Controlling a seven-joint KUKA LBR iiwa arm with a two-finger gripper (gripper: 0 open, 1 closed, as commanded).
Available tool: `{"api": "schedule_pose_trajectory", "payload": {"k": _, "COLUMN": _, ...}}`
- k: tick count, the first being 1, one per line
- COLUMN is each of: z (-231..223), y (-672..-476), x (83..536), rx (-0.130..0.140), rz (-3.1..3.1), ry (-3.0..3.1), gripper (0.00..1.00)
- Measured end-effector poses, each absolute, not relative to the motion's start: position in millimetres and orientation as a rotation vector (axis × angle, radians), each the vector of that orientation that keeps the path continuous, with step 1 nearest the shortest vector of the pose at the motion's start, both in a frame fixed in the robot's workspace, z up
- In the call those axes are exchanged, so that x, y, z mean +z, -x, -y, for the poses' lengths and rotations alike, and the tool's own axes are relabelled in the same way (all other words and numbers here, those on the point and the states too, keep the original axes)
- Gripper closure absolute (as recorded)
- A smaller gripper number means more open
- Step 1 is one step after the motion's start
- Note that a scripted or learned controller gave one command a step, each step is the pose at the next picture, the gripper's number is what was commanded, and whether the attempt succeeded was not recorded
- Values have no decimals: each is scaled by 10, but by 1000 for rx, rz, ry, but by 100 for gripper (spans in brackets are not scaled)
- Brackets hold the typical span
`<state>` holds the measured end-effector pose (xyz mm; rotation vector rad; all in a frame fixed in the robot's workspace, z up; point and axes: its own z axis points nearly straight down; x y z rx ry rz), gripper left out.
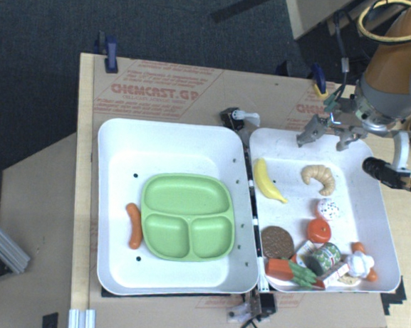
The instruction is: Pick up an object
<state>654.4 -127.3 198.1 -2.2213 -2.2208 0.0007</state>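
Two white bins (108, 208) on a printed brown board (155, 91) — dark carpet (61, 11) beyond — gripper (329, 135) spread, gripping nothing.

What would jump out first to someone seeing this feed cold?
Probably the green divided tray in the middle of the left bin, with an orange sausage lying beside it on its left. Next, the right bin: a yellow banana and a croissant near its far end, small toys heaped at its near end. The gripper hangs open over that bin's far edge.
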Motion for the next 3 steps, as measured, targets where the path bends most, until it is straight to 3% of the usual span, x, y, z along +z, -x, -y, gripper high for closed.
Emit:
{"api": "schedule_pose_trajectory", "payload": {"k": 1, "z": 1579, "y": -5811, "x": 786, "rx": 9, "rz": 2208, "ry": 2222, "gripper": 0}}
{"api": "schedule_pose_trajectory", "payload": {"k": 2, "z": 1595, "y": -5304, "x": 843, "rx": 5, "rz": 2214, "ry": 2220, "gripper": 0}}
{"api": "schedule_pose_trajectory", "payload": {"k": 3, "z": 1326, "y": -5038, "x": 843, "rx": 2, "rz": 2218, "ry": 2218, "gripper": 0}}
